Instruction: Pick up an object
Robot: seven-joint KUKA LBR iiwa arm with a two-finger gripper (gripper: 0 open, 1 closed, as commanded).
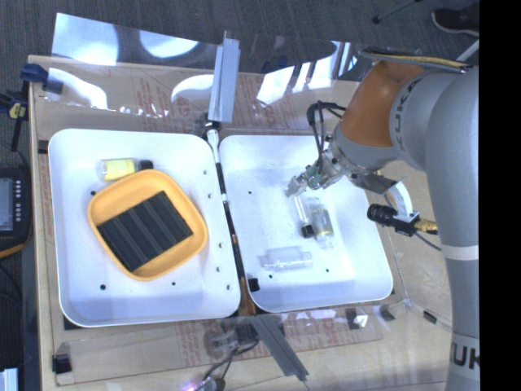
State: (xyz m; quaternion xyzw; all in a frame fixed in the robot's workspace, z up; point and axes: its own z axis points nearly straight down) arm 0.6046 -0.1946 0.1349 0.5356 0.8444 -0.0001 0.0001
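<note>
My gripper (303,183) hangs over the upper middle of the right bin (358,277), its metal fingers pointing down and left. Just below it lie a clear bottle with a yellowish body and a black cap (317,221) and a slim clear tube (300,211) beside it. A clear plastic piece (286,259) lies nearer the bin's front. In the left bin (73,292) sit an orange tray holding a dark ribbed block (146,222) and a small yellow bottle (120,168). Nothing shows between the fingers.
A grey metal bar (223,80) stands upright behind the divider between the bins. A black cable plug (389,216) sticks out at the right bin's right rim. The grey arm with its orange band (383,104) fills the upper right.
</note>
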